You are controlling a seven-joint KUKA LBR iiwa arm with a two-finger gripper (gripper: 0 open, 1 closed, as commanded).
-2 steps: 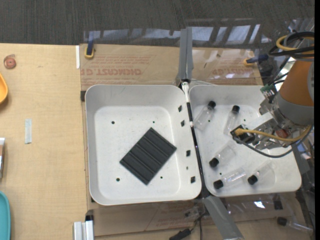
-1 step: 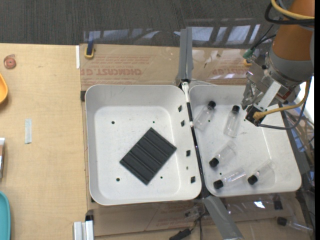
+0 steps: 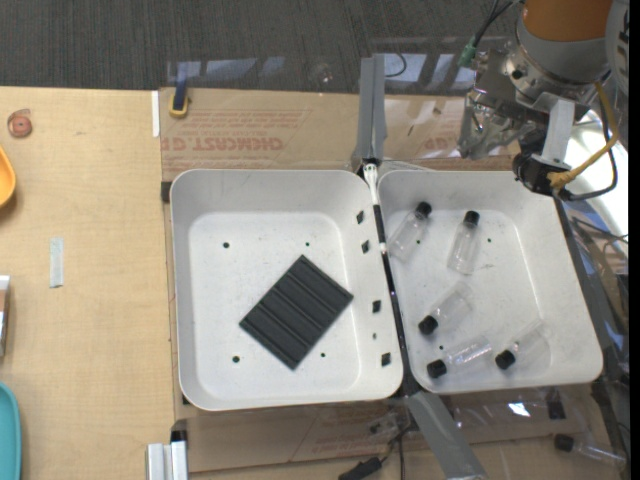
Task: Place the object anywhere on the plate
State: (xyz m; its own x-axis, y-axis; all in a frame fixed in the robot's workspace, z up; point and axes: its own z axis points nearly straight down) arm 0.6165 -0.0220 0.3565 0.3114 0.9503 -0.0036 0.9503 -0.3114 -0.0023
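Plate: dark ribbed rectangular plate (image 3: 297, 311) lying flat in the left bin (image 3: 200, 218); its long axis runs diagonally, lower left to upper right.
Objects: five clear vials with black caps in the right bin (image 3: 575, 313): vial A (image 3: 408, 230), vial B (image 3: 465, 245), vial C (image 3: 445, 312), vial D (image 3: 462, 356), vial E (image 3: 525, 348). Vial B stands near vertical in view; the others lie at slants.
Tool: tool (image 3: 487, 126) above the right bin's far rim; open or closed state cannot be told.
Writing: cardboard (image 3: 260, 133) behind the bins bears red print, inverted, partly legible "CHEMCAST".
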